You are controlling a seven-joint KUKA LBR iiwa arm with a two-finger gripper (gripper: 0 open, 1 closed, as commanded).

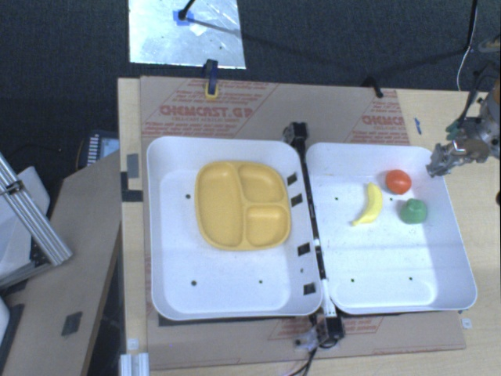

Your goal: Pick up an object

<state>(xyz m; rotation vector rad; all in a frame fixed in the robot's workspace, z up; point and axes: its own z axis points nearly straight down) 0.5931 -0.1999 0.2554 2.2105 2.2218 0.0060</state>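
Nothing's picked yet: the tool (440, 163) hovers at the right bin's (391, 300) edge (grip state unclear), tomato (398, 181), banana (369, 204) untouched.

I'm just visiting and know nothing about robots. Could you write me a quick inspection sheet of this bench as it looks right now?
Surface: bench topped with printed cardboard, bearing a left bin and a right bin side by side.
Job's things: banana, tomato and green fruit, close together in the right bin's far right part.
Clutter: yellow divided tray in the left bin; yellow clamp at the bench's far edge.
Gripper: gripper over the right bin's far right rim, holding nothing seen.
Cables: wires at the near end of the strip between the bins; thin cable at upper right.
Surroundings: dark carpet, shiny sheet on the floor, metal rail at left.
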